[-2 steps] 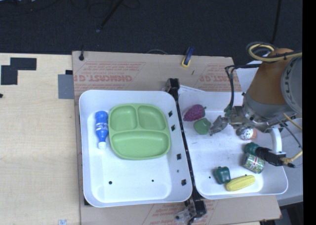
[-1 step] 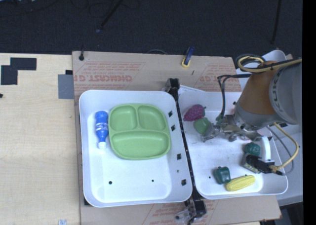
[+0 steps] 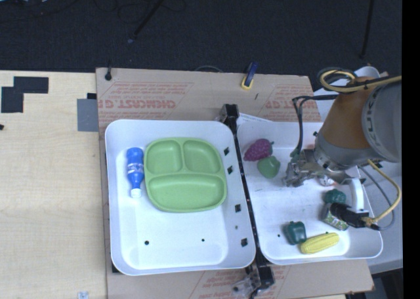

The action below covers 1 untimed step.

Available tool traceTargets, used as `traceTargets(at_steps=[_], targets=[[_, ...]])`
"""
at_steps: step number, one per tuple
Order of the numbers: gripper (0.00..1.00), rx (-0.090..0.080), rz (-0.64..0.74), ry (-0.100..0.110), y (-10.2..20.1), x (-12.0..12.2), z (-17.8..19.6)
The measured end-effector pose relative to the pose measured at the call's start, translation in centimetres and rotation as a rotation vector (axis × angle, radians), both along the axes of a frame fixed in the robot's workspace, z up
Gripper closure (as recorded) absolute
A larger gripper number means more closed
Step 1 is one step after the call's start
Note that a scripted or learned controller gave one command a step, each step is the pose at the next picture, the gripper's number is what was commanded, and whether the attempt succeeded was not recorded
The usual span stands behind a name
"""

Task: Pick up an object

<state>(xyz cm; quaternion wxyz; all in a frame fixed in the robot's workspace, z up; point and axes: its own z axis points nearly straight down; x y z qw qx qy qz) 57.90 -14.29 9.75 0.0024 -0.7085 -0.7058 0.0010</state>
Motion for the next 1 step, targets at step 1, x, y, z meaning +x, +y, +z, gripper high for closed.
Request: traceTargets(at_steps=[1], targets=[[1.00, -0.002, -0.004, -0.007, -0.33, -0.61, 6.08]])
